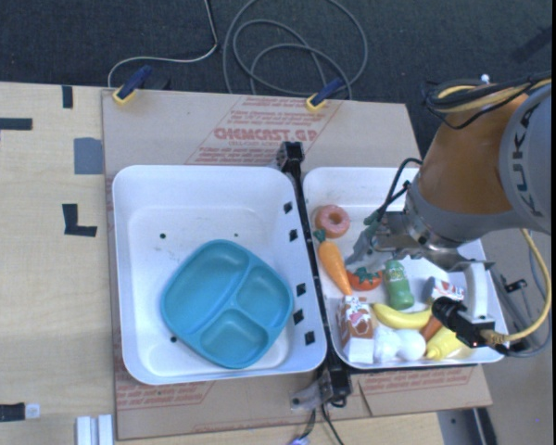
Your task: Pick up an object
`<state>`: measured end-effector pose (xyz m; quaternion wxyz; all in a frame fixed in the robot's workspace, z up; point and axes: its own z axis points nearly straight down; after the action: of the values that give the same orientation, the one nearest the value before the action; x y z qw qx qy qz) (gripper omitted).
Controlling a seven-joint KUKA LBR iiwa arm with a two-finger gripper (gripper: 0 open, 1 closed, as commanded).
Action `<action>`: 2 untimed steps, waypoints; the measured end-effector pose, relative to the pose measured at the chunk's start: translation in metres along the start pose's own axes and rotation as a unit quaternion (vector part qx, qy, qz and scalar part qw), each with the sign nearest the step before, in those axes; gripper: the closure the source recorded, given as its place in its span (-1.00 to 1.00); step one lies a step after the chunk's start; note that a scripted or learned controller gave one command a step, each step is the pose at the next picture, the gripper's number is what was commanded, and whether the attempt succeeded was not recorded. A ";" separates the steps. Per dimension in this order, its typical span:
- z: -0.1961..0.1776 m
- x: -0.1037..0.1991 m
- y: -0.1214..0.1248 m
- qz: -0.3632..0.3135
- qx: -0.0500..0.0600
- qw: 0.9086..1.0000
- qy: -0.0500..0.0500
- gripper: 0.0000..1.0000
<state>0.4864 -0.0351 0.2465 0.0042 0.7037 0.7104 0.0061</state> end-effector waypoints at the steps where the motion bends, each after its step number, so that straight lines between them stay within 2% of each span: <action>1: 0.009 -0.004 -0.003 0.004 0.008 1.000 -0.001 -1.00; 2: 0.046 -0.057 0.016 0.007 0.010 1.000 -0.003 -1.00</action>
<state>0.5032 -0.0920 0.2002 -0.0006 0.7087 0.7055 -0.0025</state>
